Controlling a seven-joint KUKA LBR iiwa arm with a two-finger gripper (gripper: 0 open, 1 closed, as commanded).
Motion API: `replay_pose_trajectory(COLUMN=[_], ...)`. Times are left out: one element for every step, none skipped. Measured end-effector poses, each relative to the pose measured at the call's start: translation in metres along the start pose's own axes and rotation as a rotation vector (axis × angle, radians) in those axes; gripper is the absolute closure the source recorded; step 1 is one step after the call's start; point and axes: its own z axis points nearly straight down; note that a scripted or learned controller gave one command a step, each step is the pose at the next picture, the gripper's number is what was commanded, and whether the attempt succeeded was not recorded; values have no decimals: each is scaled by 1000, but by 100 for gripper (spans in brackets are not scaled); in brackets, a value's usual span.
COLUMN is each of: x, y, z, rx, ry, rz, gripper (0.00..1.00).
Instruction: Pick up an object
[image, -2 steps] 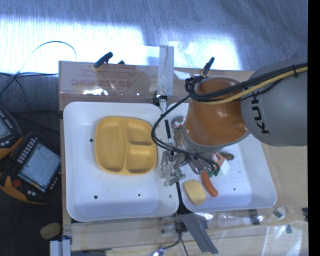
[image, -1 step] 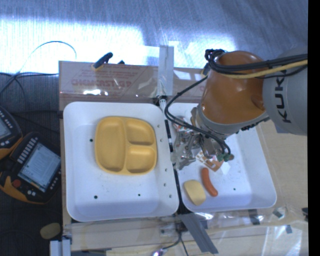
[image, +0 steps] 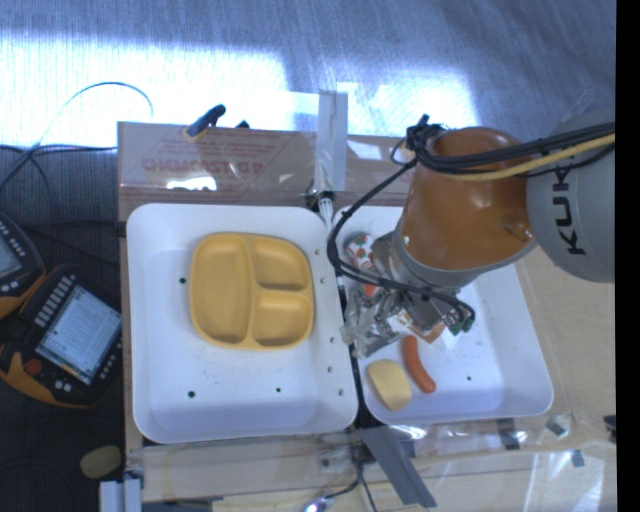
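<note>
Nearest to me, in the right bin, a pale yellow food piece lies close to the near-left corner, and just beside it on the right lies a small orange-red sausage, set at a slant. The two are very near each other, perhaps touching (I cannot tell this for sure). A little farther in, the gripper hangs low over the left part of this same bin, above and slightly beyond the two food pieces. Its metal parts are tangled with cables, and I cannot tell if it is wide or narrow, or if anything sits in it. Above it the big orange band of the arm covers the far part of the bin. In the left bin a yellow divided plate with three compartments rests about in the middle, well apart from the gripper.
</note>
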Motion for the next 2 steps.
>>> replay_pose_trajectory(x=[29, 5], y=[-57, 3], z=[-48, -62], rx=[1, -1], ry=[-2, -3], rz=[-80, -374], gripper=[100, 100])
